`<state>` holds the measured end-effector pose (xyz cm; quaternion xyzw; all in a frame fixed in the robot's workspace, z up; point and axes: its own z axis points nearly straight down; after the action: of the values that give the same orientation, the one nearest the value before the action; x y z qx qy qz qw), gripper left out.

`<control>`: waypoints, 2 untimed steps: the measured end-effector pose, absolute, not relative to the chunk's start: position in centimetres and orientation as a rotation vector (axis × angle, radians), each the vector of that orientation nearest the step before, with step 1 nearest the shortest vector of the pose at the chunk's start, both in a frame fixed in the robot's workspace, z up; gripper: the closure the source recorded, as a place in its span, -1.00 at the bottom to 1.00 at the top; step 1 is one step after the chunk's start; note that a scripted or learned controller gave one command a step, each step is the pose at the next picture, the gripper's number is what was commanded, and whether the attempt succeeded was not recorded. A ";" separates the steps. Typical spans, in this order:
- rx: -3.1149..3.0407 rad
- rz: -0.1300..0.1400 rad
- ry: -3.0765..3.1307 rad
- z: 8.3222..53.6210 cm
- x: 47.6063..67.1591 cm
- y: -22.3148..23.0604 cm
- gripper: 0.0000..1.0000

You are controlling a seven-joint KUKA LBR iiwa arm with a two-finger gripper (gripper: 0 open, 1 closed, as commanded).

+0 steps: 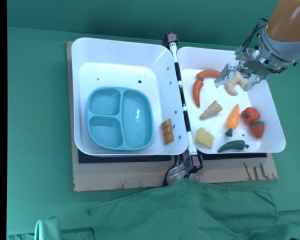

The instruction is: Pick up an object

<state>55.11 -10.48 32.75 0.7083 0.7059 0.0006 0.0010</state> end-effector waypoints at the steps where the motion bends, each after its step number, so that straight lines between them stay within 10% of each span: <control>1: 2.224 0.002 2.216 32.8 55.1 -10.5 -1.00; 2: 2.228 -0.005 2.216 27.1 55.4 -11.4 -1.00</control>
<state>55.44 -11.44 27.12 0.7090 0.7052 -0.0015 -0.0007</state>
